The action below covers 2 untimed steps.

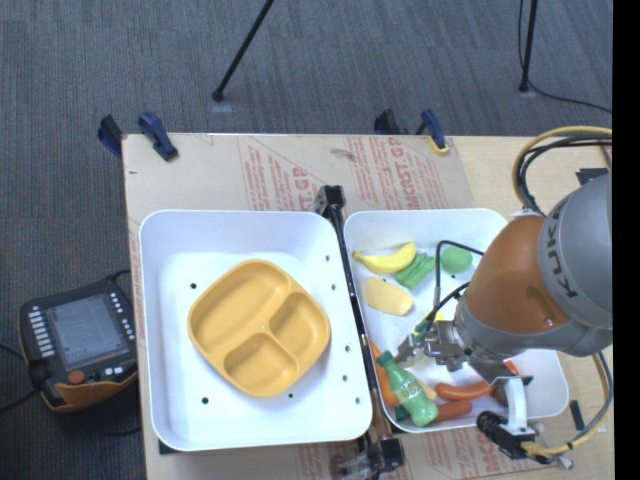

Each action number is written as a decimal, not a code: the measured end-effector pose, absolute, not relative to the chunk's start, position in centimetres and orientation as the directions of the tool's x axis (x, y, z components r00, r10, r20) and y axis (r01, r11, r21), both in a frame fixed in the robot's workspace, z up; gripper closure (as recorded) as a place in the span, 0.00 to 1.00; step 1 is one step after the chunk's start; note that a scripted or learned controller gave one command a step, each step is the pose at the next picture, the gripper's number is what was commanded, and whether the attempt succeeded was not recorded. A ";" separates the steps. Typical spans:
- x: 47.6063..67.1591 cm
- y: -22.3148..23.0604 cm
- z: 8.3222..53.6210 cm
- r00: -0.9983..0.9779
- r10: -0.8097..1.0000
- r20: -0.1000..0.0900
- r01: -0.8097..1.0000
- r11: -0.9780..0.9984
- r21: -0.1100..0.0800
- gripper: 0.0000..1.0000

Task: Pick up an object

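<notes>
Camera view: pincer low above green bottle.

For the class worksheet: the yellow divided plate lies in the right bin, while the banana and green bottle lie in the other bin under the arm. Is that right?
Not quite. The camera view shows the yellow divided plate in the left bin; the banana and green bottle lie in the right bin, under the arm.

A wooden bench with red print stands on grey carpet; blue clamps grip its far edge at the left, and another at the right; two white bins sit side by side on it; the left bin holds a yellow divided plate; a pendant lies on the floor to the left; tripod legs cross the carpet beyond.
</notes>
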State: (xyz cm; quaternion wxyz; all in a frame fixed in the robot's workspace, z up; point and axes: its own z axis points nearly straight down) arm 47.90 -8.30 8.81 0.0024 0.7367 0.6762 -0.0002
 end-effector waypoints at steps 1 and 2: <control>55.4 -8.4 8.7 0.380 0.925 0.000 0.925 -0.379 -0.003 0.00; 50.6 -9.2 8.7 0.207 0.978 0.001 0.978 -0.207 -0.004 0.00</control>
